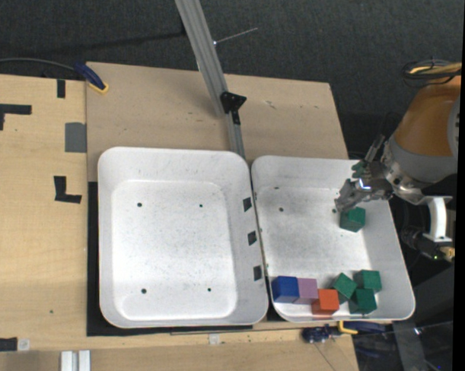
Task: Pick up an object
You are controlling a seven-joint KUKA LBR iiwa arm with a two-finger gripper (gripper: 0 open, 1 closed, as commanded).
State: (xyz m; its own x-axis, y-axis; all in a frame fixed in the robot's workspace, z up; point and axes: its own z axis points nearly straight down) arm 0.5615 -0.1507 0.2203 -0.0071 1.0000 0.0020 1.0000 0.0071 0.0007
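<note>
Below the pincer: a lone green cube (353,219) lay in the right bin (294,175), touching or almost touching the fingertips.
Pincer (352,197): it hung at the bin's far right side, tips pointing down at that cube; whether the gap was wide or narrow could not be told, and no cube showed between the fingers.
Step in hand: judged as closing on the lone cube.
Doing it well: the fingers likely needed to straddle the cube squarely before squeezing, then lift straight.
Nearer the camera than the pincer: a cluster at the bin's front edge.
Count: four green cubes in all, one blue cube (285,288), one purple cube (307,288), one orange cube (327,300).
Left of the pincer: a second white bin (176,160).
Bins: two on the tabletop (159,102).
</note>
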